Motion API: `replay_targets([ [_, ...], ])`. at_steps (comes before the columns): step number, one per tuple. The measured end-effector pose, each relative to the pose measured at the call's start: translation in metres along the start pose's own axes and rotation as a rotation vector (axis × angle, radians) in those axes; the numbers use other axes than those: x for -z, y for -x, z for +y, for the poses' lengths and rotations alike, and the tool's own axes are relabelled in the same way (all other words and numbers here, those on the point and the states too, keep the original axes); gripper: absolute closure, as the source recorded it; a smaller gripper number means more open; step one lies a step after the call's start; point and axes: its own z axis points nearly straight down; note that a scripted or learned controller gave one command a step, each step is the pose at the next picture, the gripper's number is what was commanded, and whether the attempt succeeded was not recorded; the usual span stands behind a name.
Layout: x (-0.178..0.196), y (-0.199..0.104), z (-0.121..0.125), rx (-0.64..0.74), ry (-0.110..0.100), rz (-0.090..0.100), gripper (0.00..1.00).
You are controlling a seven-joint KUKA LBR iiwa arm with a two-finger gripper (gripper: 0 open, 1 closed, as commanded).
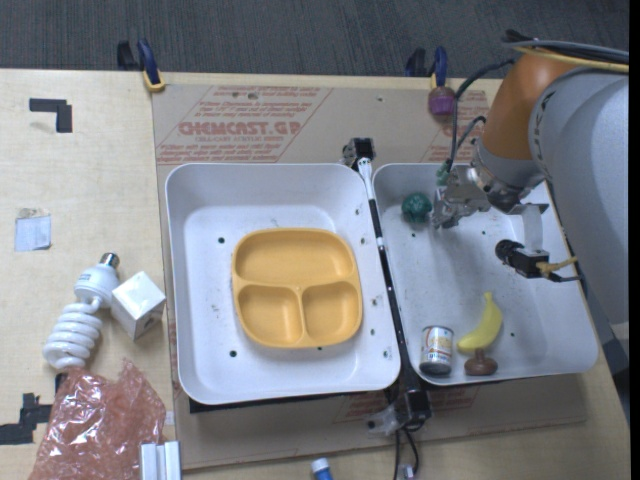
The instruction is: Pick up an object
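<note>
Gripper [446, 211] low in right bin [560, 353], beside green ball [416, 207].
Finger opening I cannot tell; the ball, perhaps just left of it, may roll away if nudged.

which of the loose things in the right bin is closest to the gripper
The small dark green ball, near the far left corner of the right bin, just left of the gripper. The banana and small can lie toward the near edge.

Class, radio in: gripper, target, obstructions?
Gripper low in right bin. Small dark-green ball just beside it, not held. Yellow banana, small tin can farther off.
</note>
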Motion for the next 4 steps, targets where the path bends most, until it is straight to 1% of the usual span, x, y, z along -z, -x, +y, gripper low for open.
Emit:
replay_targets([
  [1, -0.001, -0.015, -0.075, -0.004, -0.001, 0.001, 0.0],
  [2, 0.0, 0.011, 0.007, 0.0, 0.0, 0.0, 0.0],
  [3, 0.011, -0.008, -0.03, -0.003, -0.002, 0.001, 0.0],
  [4, -0.001, -0.014, -0.099, -0.005, -0.001, 0.001, 0.0],
])
